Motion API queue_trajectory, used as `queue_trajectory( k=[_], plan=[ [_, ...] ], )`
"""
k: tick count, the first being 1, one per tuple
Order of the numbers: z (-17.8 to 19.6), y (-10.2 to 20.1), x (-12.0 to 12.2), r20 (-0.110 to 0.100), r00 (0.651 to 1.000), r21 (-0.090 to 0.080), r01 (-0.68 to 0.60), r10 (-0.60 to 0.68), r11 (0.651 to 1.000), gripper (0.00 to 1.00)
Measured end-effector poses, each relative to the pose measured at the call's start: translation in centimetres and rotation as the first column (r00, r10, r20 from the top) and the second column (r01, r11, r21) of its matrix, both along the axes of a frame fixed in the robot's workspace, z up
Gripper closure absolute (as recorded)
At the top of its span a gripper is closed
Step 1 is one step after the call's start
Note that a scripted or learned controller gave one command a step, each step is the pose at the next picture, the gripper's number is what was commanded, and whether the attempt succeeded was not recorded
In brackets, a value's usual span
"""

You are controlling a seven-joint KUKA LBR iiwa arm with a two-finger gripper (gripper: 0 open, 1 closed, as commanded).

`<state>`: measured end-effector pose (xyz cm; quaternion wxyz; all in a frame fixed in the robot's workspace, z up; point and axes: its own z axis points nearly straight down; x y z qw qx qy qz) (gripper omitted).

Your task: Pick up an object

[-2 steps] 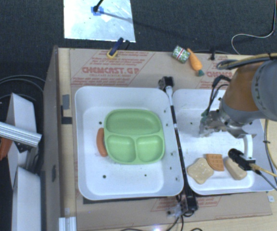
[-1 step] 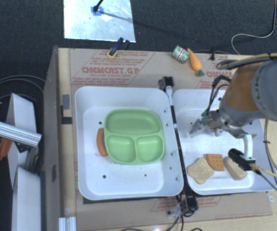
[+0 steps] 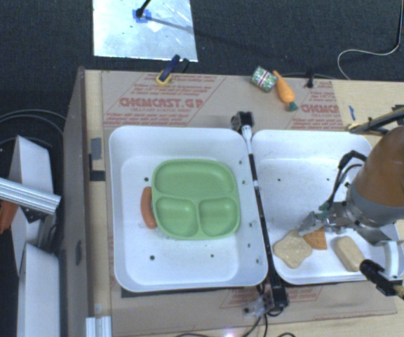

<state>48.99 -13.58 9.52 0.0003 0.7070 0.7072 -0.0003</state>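
Hovering low in the frame's lower right, the gripper (image 3: pixel 317 223) sits with fingers slightly spread, gripping nothing, just above the orange wedge (image 3: pixel 315 240), probably light rigid plastic, best pinched across its flat sides.

Open right bin floor (image 3: pixel 300 181) above food

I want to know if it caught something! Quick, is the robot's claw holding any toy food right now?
Gripper: low in the right bin, over the orange piece beside the cracker; whether it grips anything cannot be told.
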Motion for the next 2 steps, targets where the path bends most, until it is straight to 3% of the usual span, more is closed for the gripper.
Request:
queue_trajectory(
  k=[1, 2],
  plan=[
    [1.0, 0.1, 0.1, 0.003, 1.000, 0.001, -0.002, 0.002, 1.000, 1.00],
    [8.9, 11.9, -0.2, 0.003, 1.000, 0.003, -0.005, 0.005, 1.000, 1.00]
  ],
)
